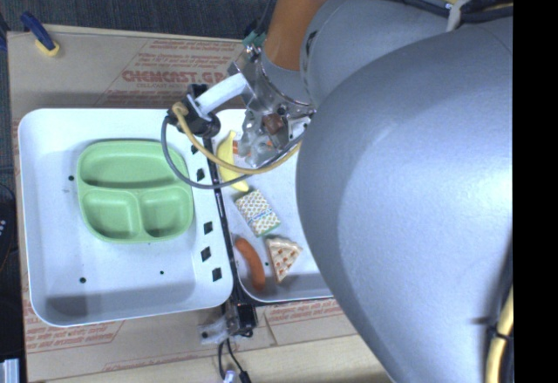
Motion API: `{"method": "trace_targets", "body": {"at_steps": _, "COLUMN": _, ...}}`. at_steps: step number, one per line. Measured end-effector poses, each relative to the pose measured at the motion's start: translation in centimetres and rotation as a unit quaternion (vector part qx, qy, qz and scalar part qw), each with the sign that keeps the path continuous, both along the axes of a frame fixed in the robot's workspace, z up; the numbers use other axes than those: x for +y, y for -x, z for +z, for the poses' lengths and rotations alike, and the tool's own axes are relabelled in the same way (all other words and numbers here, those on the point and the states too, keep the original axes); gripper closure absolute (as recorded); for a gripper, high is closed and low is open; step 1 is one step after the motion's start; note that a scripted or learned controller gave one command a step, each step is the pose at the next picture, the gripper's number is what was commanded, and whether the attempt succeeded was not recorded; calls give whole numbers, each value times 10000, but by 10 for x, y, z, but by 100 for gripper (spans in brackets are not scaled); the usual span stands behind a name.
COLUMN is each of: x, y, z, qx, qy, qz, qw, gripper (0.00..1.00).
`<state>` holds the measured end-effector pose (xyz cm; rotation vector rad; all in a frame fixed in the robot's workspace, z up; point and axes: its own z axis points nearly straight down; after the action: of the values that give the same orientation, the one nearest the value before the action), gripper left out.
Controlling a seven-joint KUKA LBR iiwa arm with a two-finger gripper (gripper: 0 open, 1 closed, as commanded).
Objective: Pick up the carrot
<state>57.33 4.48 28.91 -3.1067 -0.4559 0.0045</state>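
Observation:
The carrot, a short orange piece, lies near the front edge of the right bin, close to the wall between the bins. My gripper hangs over the back left part of that bin, well behind the carrot and apart from it. It sits right beside a yellow banana-like piece. The grey arm covers most of the right bin.
A patterned block and a pizza-slice toy lie between the gripper and the carrot. In the left bin rests a green divided plate. A yellow cable loops off the wrist over the dividing wall.

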Motion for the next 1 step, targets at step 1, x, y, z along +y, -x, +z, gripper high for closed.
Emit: {"method": "trace_targets", "body": {"at_steps": 1, "x": -43, "y": 35, "z": -82, "qx": 17, "qy": -10, "qz": 672, "qw": 9977, "gripper": 100}}
